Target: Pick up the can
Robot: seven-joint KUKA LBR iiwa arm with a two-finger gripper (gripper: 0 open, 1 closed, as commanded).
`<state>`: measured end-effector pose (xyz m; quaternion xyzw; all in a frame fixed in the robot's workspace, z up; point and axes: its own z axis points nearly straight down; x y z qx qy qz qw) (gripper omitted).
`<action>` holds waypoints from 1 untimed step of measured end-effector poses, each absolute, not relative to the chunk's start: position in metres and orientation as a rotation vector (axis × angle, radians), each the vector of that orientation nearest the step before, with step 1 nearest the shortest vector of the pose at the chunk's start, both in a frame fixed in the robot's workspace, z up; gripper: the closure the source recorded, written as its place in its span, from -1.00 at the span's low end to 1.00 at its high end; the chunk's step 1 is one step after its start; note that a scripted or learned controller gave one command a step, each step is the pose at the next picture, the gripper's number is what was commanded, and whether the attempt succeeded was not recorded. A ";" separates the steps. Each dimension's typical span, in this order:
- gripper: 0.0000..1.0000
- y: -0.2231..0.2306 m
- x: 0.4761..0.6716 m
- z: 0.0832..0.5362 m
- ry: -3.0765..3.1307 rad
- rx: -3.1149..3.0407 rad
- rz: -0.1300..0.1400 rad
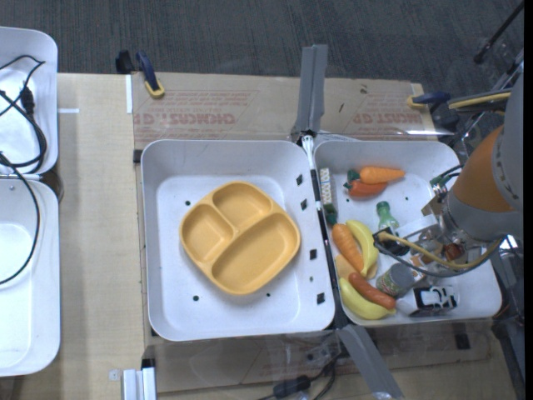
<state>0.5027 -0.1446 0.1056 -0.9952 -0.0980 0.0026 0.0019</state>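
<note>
The can [398, 278] is a small grey tin lying on its side near the front of the right bin [450, 152], beside a banana [363, 301] and a red-orange carrot [370, 290]. My gripper [435, 248] hangs low over the right part of that bin, just above and to the right of the can. Cables and the wrist hide its tips. Nothing can be seen held in it.
The right bin also holds two carrots [375, 177] at the back, a green bottle [385, 217], an orange carrot [346, 247] on a second banana [364, 242], and a black-and-white object [435, 299] at the front. The left bin [158, 223] bears a yellow divided plate [240, 237].
</note>
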 end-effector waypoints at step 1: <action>1.00 -0.138 0.591 0.188 -0.320 -3.125 0.007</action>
